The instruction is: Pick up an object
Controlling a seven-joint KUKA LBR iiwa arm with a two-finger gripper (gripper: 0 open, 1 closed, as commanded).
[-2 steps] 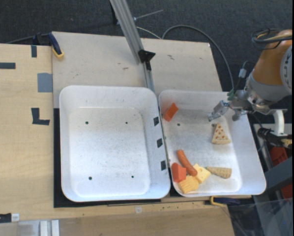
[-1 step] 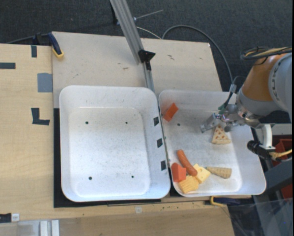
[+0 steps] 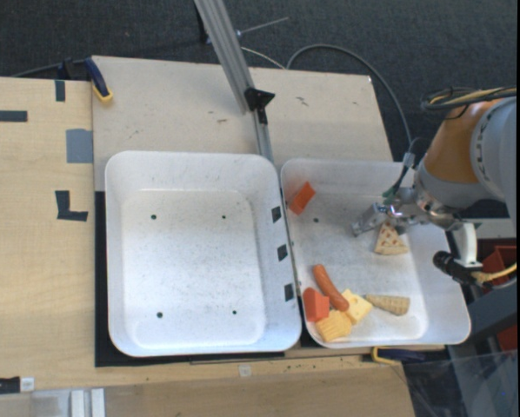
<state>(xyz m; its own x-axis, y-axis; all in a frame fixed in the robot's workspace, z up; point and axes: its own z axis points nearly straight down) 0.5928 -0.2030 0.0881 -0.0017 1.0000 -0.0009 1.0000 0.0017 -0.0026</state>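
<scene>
My gripper (image 3: 375, 221) is low over the right bin (image 3: 434, 328), near its upper right part. A tan wedge-shaped piece (image 3: 391, 241) lies just below and right of the gripper tip, touching or nearly touching it. An orange block (image 3: 301, 196) rests near the bin's upper left wall. Along the bin's front lie a reddish sausage (image 3: 330, 287), a red-orange chunk (image 3: 316, 304), a yellow cheese piece (image 3: 358, 305), a yellow-orange ridged piece (image 3: 335, 327) and a tan cone (image 3: 390, 303). I see nothing lifted off the bin floor.
The left bin (image 3: 121, 233) stands beside the right one, sharing a raised middle wall (image 3: 282, 250). A slanted metal pole (image 3: 230, 46) crosses the bench top behind the bins. The grey arm with its orange band (image 3: 456, 150) fills the right side.
</scene>
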